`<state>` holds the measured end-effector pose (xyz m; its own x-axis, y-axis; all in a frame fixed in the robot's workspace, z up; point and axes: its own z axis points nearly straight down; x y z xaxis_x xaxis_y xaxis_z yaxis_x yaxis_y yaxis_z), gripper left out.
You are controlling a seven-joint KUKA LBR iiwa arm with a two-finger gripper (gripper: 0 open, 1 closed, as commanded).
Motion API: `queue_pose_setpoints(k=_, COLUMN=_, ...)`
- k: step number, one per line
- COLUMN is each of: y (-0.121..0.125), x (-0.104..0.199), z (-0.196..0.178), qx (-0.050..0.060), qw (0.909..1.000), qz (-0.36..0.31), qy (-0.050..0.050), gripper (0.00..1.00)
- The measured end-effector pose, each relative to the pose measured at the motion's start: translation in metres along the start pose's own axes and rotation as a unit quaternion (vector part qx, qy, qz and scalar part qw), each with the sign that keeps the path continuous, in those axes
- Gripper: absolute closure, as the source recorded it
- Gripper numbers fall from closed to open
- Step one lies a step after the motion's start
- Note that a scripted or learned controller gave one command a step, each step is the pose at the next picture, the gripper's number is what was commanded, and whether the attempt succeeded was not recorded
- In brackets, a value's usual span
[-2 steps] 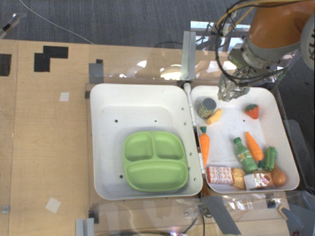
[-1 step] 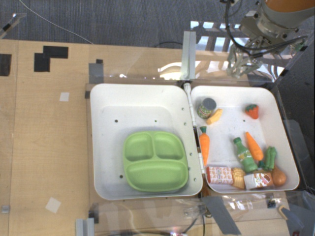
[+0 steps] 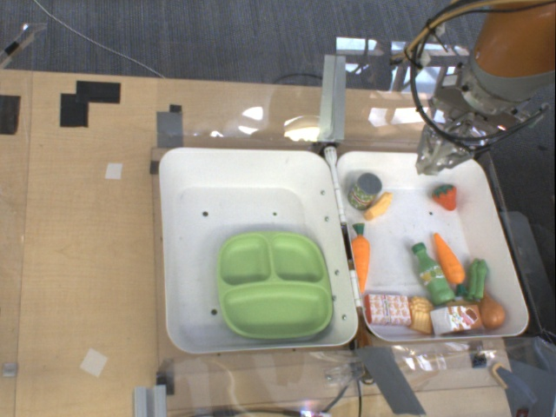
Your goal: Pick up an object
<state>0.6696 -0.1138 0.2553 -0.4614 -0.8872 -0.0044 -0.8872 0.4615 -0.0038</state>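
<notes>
My gripper point(image 3: 435, 158) hangs over the far edge of the right bin point(image 3: 400, 224), above and a little left of a red strawberry point(image 3: 445, 196). Nothing shows between its fingers. In this bin lie a small can point(image 3: 365, 188) with a yellow piece point(image 3: 378, 205) beside it, a carrot point(image 3: 360, 257) along the left wall, a second carrot point(image 3: 447, 258), a green bottle point(image 3: 431, 274), a green vegetable point(image 3: 475, 279), a brown egg-like item point(image 3: 492, 313) and small boxes point(image 3: 388, 309) along the near wall.
The left bin point(image 3: 191, 189) holds a green divided plate point(image 3: 274, 285) toward its near right. A metal post point(image 3: 330, 102) stands at the back between the bins. The orange-banded wrist point(image 3: 517, 33) rises at the top right with cables looped beside it.
</notes>
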Motion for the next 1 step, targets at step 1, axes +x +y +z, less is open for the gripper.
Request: queue_pose_setpoints(k=1, y=0.005, x=-0.0055, z=0.1565, qx=-0.003, qw=0.9999, qz=-0.015, qy=0.0, gripper=1.0)
